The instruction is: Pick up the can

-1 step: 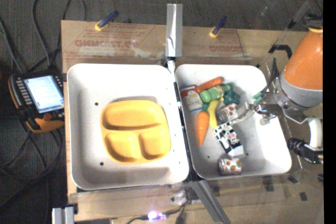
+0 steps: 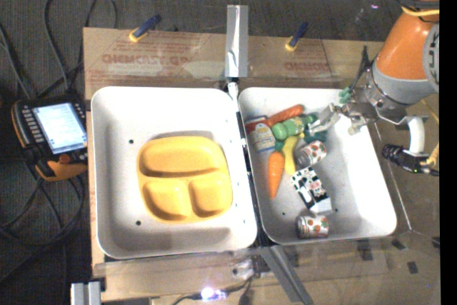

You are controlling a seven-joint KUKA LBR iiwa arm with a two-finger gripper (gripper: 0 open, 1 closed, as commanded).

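There are two cans in the right bin (image 2: 371, 175), and the task sentence does not say which is meant. One can (image 2: 311, 152) lies near the middle of the bin, beside a carrot (image 2: 275, 173) and just above a black-and-white carton (image 2: 310, 188); the other can (image 2: 313, 226) lies on its side near the bin's near edge, below that carton. Both rest on the bin floor, so the pick has not been made, and as far as can be judged the whole lift is yet to come. The claw (image 2: 334, 116) hangs over the upper part of the right bin, just above and to the right of the middle can, close to a cluster of green toy vegetables (image 2: 288, 128) and a second carrot (image 2: 285, 113). I cannot tell whether it is spread or pressed together, as it blurs into the clutter; nothing is seen held in it. The left bin (image 2: 114, 153) holds a yellow divided tray (image 2: 186, 177), well apart from the work.
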